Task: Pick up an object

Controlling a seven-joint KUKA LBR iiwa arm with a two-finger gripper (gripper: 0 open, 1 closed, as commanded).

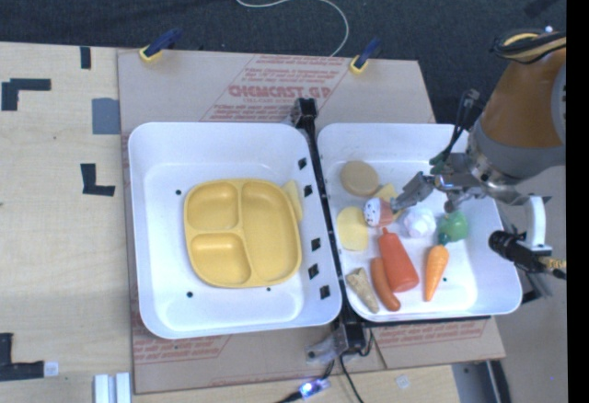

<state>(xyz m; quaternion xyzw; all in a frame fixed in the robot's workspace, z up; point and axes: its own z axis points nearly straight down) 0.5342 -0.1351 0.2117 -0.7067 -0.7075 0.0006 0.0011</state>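
The right bin holds several toy foods. Among them are a brown round bun, a yellow slice, a small white spotted piece, a red bottle shape, an orange carrot, a green piece, a white round piece and a tan bread stick. My gripper hangs over the right half of this bin, just above the white round piece and the green piece. Its two grey fingers are spread, open, with nothing between them.
The left bin holds a yellow divided plate. A black divider clip strip runs between the bins. The arm's grey body and orange band cover the right bin's far right corner. Cardboard lies under both bins.
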